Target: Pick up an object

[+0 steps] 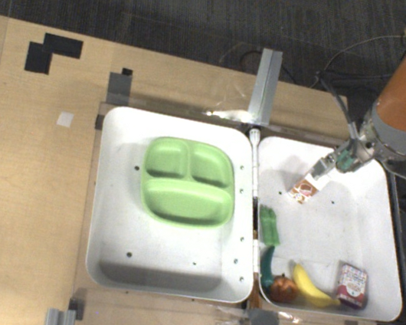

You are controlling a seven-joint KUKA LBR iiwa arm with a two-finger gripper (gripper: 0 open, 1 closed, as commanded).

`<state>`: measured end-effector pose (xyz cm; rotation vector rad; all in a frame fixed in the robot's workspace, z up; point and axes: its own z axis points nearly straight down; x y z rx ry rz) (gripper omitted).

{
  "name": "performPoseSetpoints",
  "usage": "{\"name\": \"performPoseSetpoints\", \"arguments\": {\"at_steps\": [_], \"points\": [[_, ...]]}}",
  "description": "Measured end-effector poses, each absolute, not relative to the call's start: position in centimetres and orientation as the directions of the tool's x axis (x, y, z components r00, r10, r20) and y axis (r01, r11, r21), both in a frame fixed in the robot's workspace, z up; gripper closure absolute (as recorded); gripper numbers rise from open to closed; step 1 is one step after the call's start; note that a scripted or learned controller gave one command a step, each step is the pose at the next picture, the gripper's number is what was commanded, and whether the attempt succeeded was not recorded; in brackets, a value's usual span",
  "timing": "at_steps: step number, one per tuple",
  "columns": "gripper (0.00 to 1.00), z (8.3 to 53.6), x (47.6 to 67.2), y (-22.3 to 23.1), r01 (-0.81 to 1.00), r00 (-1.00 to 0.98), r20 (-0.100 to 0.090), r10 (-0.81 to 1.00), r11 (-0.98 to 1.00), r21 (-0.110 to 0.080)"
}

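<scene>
My tool (327,166) hangs over the upper part of the right bin (393,230), its tip just above a small white and red packet (304,190) that sits right below it; I cannot tell whether they touch, nor how the tool is set. Lower in this bin lie a green object (268,225) by the left wall, a banana (311,287), a reddish fruit (282,289) and a small box (352,284). The left bin (103,241) holds a green divided tray (187,181).
</scene>
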<state>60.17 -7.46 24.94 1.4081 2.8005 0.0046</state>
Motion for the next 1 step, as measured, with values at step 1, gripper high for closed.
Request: {"name": "performPoseSetpoints", "arguments": {"at_steps": [1], "points": [[0.0,24.91,60.16,-7.43,0.803,-0.596,-0.004,0.803,0.596,0.006]]}}
